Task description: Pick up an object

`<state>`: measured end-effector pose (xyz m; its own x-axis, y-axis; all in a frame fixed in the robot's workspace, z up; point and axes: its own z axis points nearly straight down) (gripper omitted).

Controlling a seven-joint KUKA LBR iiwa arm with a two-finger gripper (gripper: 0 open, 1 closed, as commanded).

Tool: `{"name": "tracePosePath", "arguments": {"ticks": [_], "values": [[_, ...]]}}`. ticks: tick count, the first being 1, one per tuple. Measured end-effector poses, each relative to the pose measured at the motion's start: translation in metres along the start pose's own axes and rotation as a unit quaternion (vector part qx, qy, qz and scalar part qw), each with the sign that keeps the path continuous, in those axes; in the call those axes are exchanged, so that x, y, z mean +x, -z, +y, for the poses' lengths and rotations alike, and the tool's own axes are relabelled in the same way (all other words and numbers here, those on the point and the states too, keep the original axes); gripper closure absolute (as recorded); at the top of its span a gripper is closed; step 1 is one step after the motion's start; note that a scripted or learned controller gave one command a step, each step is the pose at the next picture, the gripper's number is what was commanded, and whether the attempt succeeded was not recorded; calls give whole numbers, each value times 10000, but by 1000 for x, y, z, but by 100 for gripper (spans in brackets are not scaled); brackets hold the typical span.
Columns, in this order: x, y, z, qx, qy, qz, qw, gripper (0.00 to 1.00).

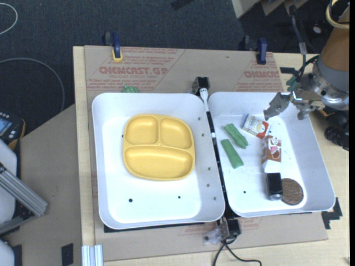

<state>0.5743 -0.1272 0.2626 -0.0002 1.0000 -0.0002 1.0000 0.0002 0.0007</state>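
Hovering jaws (288,105), nothing between.

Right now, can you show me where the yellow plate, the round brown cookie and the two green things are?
yellow plate (158,147): camera view, on its large front compartment.
round brown cookie (292,191): camera view, middle of its top.
upper green piece (236,135): camera view, mid-length.
lower green piece (232,153): camera view, mid-length.

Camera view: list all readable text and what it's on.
"CHEMCAST G P": red print on the brown board under the bins, upper left; the last letters are uncertain.
"CHEMCAST": the same red print, partly cut off, on the board's upper right, behind the right bin.
Small carton and brown-and-white carton in the right bin: printing too small to read.
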Motion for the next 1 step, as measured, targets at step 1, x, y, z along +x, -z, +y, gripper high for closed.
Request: {"name": "tracePosePath", "arguments": {"ticks": [1], "values": [[0, 11, 1, -15, 4, -4, 10000, 100]]}}
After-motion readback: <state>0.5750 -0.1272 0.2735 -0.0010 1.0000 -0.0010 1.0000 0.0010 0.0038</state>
